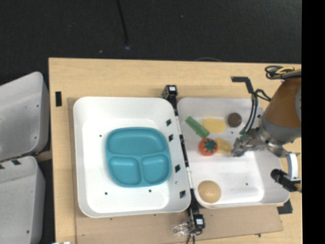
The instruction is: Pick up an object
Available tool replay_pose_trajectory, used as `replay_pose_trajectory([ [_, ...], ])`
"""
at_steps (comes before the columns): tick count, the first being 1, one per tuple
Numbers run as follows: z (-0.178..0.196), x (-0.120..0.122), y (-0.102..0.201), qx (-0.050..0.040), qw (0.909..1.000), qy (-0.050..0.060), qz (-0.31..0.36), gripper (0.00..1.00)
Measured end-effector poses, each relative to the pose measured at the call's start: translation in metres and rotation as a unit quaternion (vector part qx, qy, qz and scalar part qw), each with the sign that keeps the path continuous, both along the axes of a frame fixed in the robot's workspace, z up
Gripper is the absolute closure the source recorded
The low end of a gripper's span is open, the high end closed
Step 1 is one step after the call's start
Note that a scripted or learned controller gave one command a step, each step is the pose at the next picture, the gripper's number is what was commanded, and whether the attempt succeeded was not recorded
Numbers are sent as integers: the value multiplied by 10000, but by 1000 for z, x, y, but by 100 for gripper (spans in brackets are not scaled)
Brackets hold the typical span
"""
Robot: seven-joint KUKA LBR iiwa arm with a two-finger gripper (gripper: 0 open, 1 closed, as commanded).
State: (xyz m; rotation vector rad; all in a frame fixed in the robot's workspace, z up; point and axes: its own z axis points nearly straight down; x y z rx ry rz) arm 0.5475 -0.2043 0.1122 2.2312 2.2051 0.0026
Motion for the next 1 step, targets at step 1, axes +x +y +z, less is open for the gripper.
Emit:
replay_pose_trajectory([
  [1,49,-4,-8,-3,10000,-4,30,100],
])
